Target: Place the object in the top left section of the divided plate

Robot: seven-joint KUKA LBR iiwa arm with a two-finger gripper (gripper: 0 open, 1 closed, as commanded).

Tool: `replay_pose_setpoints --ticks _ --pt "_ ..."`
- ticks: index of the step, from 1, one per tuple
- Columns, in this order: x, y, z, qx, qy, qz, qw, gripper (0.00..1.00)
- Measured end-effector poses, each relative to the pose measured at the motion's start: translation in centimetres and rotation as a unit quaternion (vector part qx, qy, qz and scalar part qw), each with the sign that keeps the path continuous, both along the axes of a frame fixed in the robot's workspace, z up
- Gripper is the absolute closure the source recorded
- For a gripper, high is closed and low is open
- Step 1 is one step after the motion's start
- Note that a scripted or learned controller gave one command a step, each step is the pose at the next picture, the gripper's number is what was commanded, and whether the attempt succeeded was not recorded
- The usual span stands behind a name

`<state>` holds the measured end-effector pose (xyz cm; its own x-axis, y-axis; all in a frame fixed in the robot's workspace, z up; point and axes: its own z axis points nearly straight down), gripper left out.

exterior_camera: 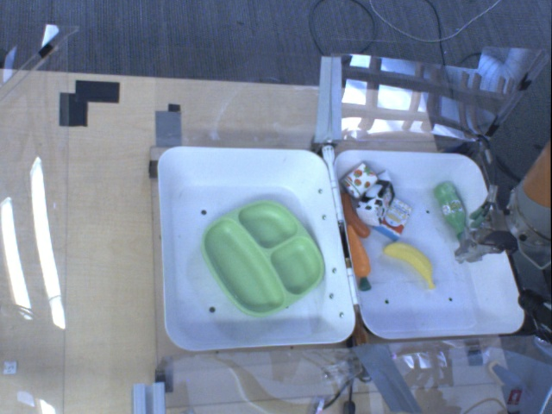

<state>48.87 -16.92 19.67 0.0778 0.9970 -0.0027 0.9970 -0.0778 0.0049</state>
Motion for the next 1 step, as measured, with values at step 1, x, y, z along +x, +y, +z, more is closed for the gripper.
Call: replay_pose_setpoints --ticks 1 --pt "2.25 -3.33 5.78 -0.0008 -0.003 -0.025 0.9997 1.00"
